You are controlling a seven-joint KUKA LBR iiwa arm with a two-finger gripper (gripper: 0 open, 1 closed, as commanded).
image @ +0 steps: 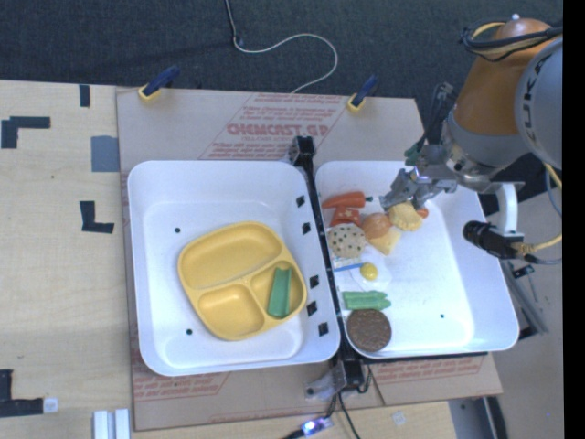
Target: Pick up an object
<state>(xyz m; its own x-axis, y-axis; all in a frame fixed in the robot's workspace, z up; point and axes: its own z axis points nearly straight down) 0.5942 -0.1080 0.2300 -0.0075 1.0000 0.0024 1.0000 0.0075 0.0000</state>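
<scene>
One brown patty (368,329), two bins (146,245)

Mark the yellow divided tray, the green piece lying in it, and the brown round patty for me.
yellow divided tray (224,256): camera view, floor of its large upper compartment.
green piece (280,293): camera view, middle of its length, in the tray's lower right compartment.
brown round patty (368,329): camera view, centre of its top face.

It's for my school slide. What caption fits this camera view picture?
Robot hand hovering over toy food in the right bin; yellow tray in the left bin.
</scene>
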